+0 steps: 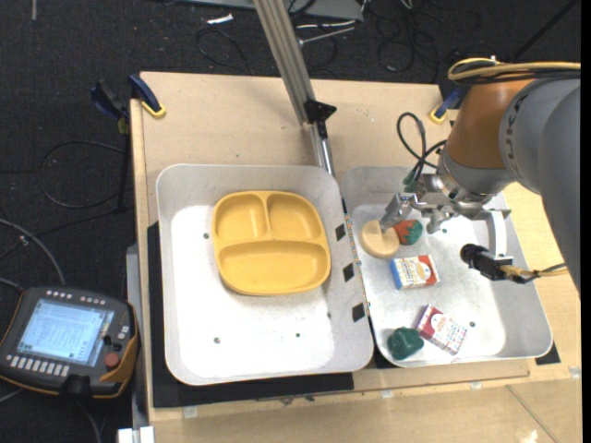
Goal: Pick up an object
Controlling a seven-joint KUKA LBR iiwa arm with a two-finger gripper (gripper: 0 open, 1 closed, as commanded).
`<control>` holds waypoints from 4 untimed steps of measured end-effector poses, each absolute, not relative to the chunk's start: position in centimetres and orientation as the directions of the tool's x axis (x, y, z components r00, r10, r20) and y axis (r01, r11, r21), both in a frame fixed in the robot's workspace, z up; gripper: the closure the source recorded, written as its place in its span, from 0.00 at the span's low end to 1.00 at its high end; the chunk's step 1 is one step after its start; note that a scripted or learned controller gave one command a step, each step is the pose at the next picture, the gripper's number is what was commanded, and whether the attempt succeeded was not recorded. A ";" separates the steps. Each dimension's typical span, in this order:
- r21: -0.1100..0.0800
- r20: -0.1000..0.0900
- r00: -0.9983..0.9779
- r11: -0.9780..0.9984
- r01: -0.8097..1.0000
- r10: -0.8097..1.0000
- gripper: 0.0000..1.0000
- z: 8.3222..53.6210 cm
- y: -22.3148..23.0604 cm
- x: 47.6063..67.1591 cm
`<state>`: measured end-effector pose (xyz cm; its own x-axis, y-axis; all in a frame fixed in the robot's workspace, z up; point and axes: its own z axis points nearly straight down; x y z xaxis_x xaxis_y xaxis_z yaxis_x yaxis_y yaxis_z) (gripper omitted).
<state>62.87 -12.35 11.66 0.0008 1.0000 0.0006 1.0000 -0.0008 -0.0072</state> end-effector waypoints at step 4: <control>0.007 -0.002 -0.001 0.001 1.000 1.000 1.00 20.8 -13.9 63.9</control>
